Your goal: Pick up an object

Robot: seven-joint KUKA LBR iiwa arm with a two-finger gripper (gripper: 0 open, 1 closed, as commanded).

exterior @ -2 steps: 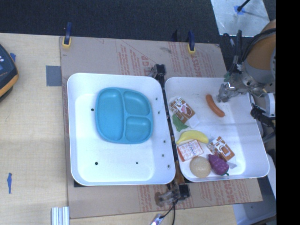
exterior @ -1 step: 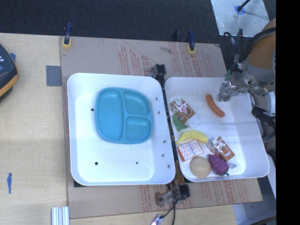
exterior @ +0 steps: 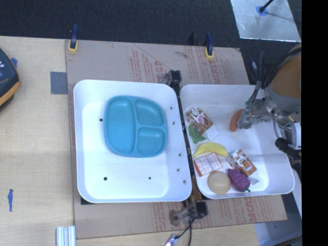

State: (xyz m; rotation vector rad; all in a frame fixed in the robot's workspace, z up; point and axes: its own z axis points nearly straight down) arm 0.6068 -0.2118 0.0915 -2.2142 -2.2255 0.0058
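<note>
The objects lie in the right bin. Nearest the gripper is an orange sausage, tilted, in the bin's upper middle; the gripper's dark tip sits just beside it on the right, close enough that they may touch, but the sausage is not seen between the fingers. Whether the fingers are open or closed cannot be told, as they are small and dark against the wrist.

Left of the sausage, along the bin's left side, a brown-and-white packet lies over a green leaf. Below them is a banana, then a red-and-white packet touching it. To the right, a second brown packet lies tilted. At the bin's lower edge a tan ball touches a bunch of purple grapes.

The arm comes in over the bin's right rim, its orange band at the upper right.

The left bin holds a blue divided plate in its upper half. Both bins rest on cardboard clamped to the table.
</note>
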